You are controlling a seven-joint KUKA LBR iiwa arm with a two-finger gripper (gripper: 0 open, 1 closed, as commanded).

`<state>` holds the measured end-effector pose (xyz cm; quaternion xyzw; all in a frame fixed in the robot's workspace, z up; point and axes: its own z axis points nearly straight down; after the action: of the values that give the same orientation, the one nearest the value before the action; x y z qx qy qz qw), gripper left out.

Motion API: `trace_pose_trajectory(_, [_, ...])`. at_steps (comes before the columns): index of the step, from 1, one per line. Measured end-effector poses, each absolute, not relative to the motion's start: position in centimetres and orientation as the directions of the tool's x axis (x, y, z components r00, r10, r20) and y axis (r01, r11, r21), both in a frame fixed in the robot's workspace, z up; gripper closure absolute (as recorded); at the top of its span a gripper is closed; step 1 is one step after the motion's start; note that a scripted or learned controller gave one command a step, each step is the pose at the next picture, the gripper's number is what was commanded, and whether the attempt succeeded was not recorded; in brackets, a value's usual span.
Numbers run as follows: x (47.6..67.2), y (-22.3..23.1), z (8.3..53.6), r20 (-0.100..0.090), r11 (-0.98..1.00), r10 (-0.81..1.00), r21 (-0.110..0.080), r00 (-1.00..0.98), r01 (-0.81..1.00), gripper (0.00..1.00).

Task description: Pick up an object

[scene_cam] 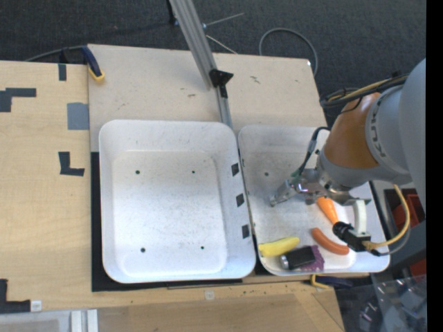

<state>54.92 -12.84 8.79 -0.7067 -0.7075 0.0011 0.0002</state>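
Arm: grey, orange band (353, 140), reaching in from the right over the right bin (266, 147).
Gripper (282, 194): low over the bin's middle floor, nothing seen between its tips; open or closed cannot be told at this angle.
Candidate objects: all in the right bin, crowded at its near edge and right side, so any pick must go there.
Yellow piece (278, 246): lying flat at the near-left corner, apart from the gripper.
Dark block (299, 257): just beside the yellow piece, touching a purple item (317, 259).
Orange piece, upper (327, 208): slanted, close under the wrist, partly covered by it.
Orange piece, lower (329, 241): near the front rim.
Left bin (166, 199): a bare white floor.
Obstructions: white-and-black fitting (358, 220) and cable beside the orange pieces; the bin's near rim hems in the yellow piece and dark block.
Judgement: gripper sits short of every object; none looks secured.
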Motion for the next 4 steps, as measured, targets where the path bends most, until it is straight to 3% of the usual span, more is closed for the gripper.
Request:
trace_pose_trajectory(1, [55.0,-12.8,9.9,-0.001,0.002,1.000,-0.001,-0.002,1.000,1.00])
trace_pose_trajectory(3, [55.8,-12.5,20.5,-0.001,0.002,1.000,0.005,-0.002,1.000,1.00])
trace_pose_trajectory(4, [55.8,-12.4,21.6,0.000,0.001,1.000,0.000,-0.001,1.000,1.00])
